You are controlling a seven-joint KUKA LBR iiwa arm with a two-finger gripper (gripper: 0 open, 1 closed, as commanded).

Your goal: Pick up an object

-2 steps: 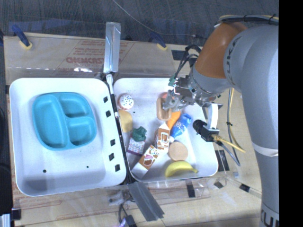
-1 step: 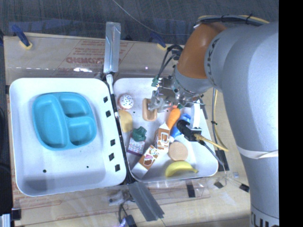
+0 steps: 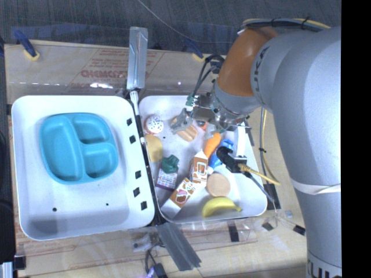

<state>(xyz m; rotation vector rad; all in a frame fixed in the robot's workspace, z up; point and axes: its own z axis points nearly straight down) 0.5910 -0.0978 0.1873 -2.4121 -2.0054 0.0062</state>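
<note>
My gripper [image 3: 184, 120] hangs low over the back of the right bin [image 3: 255, 197], reaching in from the right. Right under its tip lies a tan bread-like piece [image 3: 187, 134]; I cannot tell whether they touch. An orange carrot [image 3: 212, 143] and a blue item [image 3: 225, 149] lie just right of it. A white speckled ball [image 3: 154, 123] sits to the gripper's left. Nearer the front are a yellow block [image 3: 153, 147], a green piece [image 3: 170, 164], a purple box [image 3: 166, 180], two small cartons [image 3: 199, 169] [image 3: 182, 193], a round tan disc [image 3: 218, 185] and a banana [image 3: 220, 206].
The left bin [image 3: 35, 213] holds a blue divided plate [image 3: 79, 146]. A ridge with black clips [image 3: 138, 172] separates the two bins. The arm's grey body covers the right bin's right side.
</note>
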